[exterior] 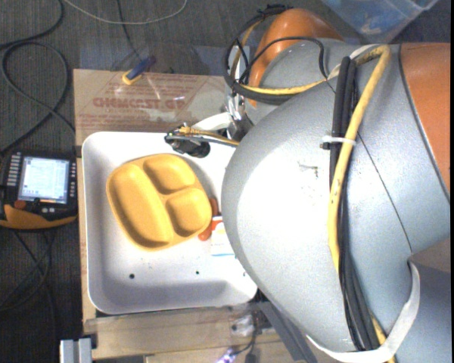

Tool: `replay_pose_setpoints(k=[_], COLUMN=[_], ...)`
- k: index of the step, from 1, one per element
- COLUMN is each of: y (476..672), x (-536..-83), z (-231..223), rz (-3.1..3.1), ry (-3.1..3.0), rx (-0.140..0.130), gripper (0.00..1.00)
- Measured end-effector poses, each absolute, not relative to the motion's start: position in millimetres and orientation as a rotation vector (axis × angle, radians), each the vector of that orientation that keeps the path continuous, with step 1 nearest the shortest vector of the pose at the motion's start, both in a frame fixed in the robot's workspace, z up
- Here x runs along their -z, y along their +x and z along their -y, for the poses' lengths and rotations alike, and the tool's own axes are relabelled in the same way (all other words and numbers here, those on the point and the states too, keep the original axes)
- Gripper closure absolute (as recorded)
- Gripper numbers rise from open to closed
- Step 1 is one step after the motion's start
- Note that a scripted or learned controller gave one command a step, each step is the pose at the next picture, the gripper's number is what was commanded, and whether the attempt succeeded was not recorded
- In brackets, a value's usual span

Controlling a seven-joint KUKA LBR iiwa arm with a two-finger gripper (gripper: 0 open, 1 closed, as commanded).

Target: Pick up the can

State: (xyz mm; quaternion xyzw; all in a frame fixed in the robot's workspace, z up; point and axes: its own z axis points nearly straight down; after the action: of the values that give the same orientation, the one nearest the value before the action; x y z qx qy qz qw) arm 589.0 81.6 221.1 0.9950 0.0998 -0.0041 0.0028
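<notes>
The grey arm point(340, 195) fills the right half of the camera view and hides most of what lies under it. Past its left edge I see a small strip of a white item with red and blue marks point(218, 237) beside an orange bit point(205, 234); it may be the can, but I cannot tell. A dark piece with a yellow-wired tip point(188, 141) pokes out at the arm's upper left, over the bin's far rim.
A yellow three-compartment plate point(159, 199) lies in the left white bin point(121, 278). A cardboard sheet point(136, 100) sits behind the bin. A handheld pendant point(36, 189) lies on the floor to the left, with cables around.
</notes>
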Motion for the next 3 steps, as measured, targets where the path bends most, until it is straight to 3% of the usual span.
replay_pose_setpoints(k=[1, 2, 3], y=[613.9, 634.2, 663.7], x=[-270, -211, -314], z=[77, 17, -49], rz=[-0.312, -0.325, -0.318], ry=[3.120, 3.120, 3.124], rx=[0.015, 0.015, 0.011], gripper=[1.00, 1.00, 1.00])
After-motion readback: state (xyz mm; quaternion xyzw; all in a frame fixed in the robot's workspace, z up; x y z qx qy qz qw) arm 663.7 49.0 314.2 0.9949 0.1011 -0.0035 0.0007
